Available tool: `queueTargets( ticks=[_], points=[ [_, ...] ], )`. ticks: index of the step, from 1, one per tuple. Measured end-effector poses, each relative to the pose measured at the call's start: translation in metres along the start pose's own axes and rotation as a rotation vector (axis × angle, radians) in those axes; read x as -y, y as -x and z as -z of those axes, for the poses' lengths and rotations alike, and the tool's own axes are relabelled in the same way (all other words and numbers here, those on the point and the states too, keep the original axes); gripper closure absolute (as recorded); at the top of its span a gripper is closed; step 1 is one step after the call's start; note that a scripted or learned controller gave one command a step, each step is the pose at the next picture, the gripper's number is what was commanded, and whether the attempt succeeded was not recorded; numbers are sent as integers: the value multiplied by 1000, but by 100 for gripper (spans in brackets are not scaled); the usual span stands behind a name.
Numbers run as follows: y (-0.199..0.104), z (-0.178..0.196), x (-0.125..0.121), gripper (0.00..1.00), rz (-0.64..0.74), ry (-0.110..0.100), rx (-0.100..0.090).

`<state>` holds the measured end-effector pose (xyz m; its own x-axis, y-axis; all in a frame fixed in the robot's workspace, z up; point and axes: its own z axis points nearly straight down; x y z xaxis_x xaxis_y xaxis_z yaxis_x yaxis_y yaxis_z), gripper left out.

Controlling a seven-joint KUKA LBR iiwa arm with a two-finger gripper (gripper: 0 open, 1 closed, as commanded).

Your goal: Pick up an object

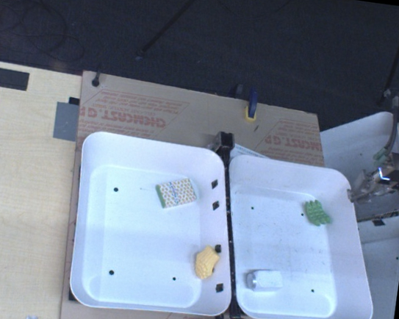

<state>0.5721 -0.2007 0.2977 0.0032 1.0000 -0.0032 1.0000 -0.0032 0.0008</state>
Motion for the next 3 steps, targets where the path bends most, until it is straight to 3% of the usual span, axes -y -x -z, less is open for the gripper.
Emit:
queueTargets(
  ticks=[1,2,3],
  points=[
    [-28,-8,-8,100,5,-4,-4],
    [-14,121,-18,100,4,12,2],
    [5,51,0,100,2,-9,-4]
  ],
)
